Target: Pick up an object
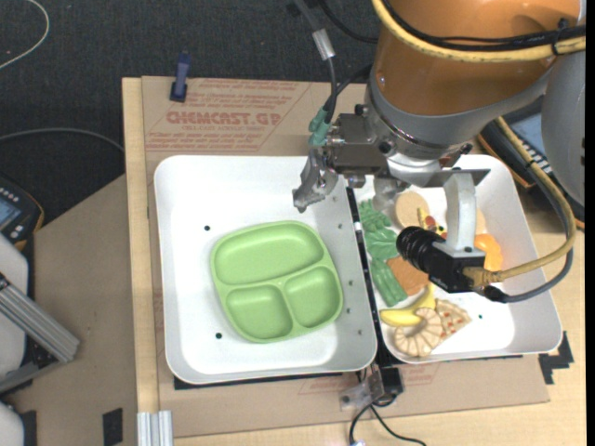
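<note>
Above the bench, the grey arm (465,54) with its orange band reaches across the right bin (532,316) toward the divide between the two bins. Both bins sit on a cardboard sheet (232,110).

The left bin (177,249) holds one thing, a green divided plate (274,282), lying flat and tilted toward the near right corner. The right bin holds a heap of small toy foods: a green leaf (379,240) along the left wall, a banana (404,315) near the front and a patterned tan piece (429,331) touching the banana. These are the candidates for the pick.

The gripper (314,186) hangs over the far right corner of the left bin, just beside the shared wall and a little beyond the plate's far edge. Nothing is seen in its grasp. Whether it is apart or together cannot be told from this angle.

Judged from this pose, the approach stage is in hand and nothing is lifted yet. The plate is the nearest target, but it is broad and low, so a grasp would probably have to straddle its raised rim rather than press on a flat compartment. A descent close to the bin wall risks striking it. The banana, being narrower, looks likelier to fit the gripper.
</note>
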### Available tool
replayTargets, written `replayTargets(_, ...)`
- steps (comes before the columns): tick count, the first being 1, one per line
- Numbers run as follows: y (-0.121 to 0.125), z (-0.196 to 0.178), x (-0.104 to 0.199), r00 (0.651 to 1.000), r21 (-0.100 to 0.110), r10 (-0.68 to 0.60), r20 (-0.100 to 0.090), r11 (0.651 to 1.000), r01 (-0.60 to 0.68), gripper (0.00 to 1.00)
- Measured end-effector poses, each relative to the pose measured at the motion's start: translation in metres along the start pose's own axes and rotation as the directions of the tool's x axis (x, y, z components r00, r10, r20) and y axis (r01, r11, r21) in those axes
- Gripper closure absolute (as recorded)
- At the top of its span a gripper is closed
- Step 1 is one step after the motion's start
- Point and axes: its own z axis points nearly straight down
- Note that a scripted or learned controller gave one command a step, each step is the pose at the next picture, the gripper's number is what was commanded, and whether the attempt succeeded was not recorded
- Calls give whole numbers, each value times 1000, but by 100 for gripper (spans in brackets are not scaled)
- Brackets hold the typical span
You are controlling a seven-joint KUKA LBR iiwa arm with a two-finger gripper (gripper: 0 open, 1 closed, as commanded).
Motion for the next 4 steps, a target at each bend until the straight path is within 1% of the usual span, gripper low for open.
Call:
replayTargets(1,1,-119,-48,1000,-29,4,-8,1000,-4,0)
replayTargets(2,1,57,-41,1000,5,1,1,1000,-1,0)
replayTargets(3,3,50,-114,1000,-11,7,-3,1000,-7,0)
replayTargets(4,3,40,-109,1000,-15,-1,-4,1000,1,100)
